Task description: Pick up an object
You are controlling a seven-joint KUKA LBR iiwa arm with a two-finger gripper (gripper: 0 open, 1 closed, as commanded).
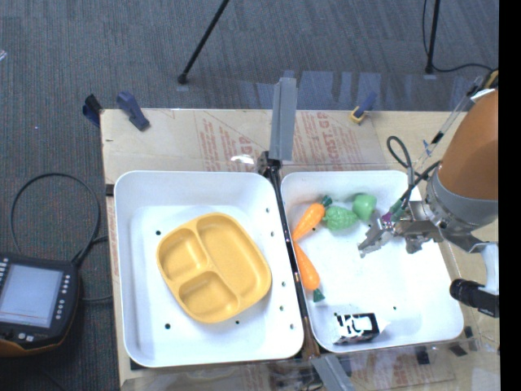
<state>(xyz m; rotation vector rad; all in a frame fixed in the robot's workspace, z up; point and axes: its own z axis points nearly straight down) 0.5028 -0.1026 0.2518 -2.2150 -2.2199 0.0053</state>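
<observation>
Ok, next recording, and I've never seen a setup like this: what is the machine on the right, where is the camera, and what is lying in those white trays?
The camera is fixed above the bench, looking down at a slant. The grey and orange machine reaching in from the right is a robot arm; its end effector hangs over the right bin with nothing visibly between its fingers. That bin holds two toy carrots, one near the top left and one below it, two green toys beside them, and a small black and white object near the front. The left bin holds a yellow divided plate.
</observation>
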